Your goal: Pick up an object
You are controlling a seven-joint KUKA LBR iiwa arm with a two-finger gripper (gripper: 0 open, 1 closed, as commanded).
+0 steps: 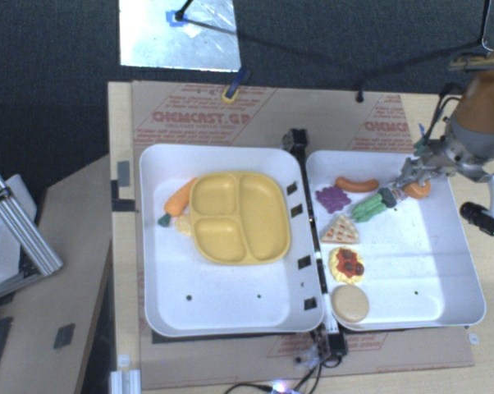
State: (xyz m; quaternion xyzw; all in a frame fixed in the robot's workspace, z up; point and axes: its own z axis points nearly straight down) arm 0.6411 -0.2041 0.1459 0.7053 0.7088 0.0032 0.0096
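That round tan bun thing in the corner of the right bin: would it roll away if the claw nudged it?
The bun lies flat like a disc, so it would probably slide, not roll. It looks like smooth toy plastic, likely light and slippery. It sits near the bin wall, which may stop it.

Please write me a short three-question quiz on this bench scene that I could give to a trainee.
1. True or false: the yellow divided plate lies in the left bin.
2. Which toy lies against the plate's left edge? A) carrot B) sausage C) grapes
3. Fill in: the gripper is above the ___ bin.

Key
1. True.
2. A: the carrot touches that edge; the sausage and grapes lie in the right bin.
3. Right, at its far edge near the green vegetable.
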